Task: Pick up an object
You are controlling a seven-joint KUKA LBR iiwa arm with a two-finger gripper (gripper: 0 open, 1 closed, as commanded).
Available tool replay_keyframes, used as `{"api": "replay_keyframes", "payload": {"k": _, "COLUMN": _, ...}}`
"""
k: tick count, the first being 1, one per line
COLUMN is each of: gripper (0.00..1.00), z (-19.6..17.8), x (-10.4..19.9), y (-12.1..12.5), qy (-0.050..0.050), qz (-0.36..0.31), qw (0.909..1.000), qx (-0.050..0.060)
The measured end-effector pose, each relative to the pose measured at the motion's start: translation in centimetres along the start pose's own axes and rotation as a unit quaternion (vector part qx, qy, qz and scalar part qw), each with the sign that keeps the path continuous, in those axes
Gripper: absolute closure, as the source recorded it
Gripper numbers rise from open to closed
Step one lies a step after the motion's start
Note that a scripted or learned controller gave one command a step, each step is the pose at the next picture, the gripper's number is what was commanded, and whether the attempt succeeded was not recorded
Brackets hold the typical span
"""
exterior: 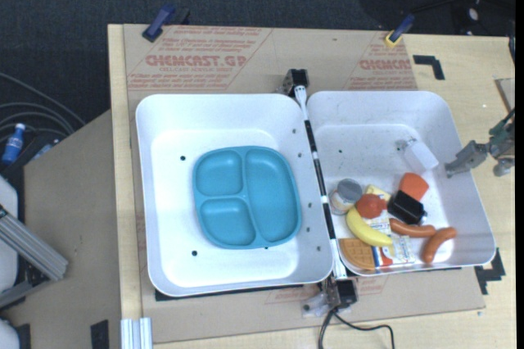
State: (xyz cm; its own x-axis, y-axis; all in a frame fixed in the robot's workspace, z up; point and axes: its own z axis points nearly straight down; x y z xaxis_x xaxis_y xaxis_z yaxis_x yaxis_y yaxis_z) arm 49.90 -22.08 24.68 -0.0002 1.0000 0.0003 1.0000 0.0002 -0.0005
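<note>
From where I stand the pick has not started; the arm is at the approach step, off to the side of its targets. The grey two-finger gripper (468, 159) sits at the outer rim of the shallow white right-hand bin (434, 114), over that bin's far wall from the divider. Only the tip of the arm shows, reaching in low and roughly level, with the fingers pointing inward toward the bin's middle. I cannot tell whether the fingers are apart or together; the end is too small and blurred. Nothing lies between them that I can see.

The things to pick lie heaped in the near corner of that right-hand bin: a yellow plastic banana (366, 228) just beside a small red tomato-like ball (370, 206), a grey round tin (350, 192) beside the divider, an orange block (414, 185) touching a black block (406, 208), two reddish sausage shapes (426, 237) near the front wall, and a tan waffle-like disc (358, 254) at the front rim. A pale clear piece (417, 152) lies apart, nearer the gripper.

The next move, I judge, calls for swinging inward over the bin, choosing one piece, and coming down with the fingers spread. The crowding could spoil a clean grasp.

The shallow white left-hand bin (164, 126), on the other side of the divider, holds a blue three-compartment plastic plate (246, 196).
</note>
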Motion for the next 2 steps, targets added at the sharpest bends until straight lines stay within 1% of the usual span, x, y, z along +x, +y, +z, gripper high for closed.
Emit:
{"api": "replay_keyframes", "payload": {"k": 1, "gripper": 0.00, "z": 13.7, "x": -0.1, "y": 2.1, "qy": 0.002, "qz": 0.000, "qw": 1.0000, "qx": 0.000}}
{"api": "replay_keyframes", "payload": {"k": 2, "gripper": 0.00, "z": 16.2, "x": 2.8, "y": 8.3, "qy": 0.000, "qz": -0.001, "qw": 1.0000, "qx": -0.001}}
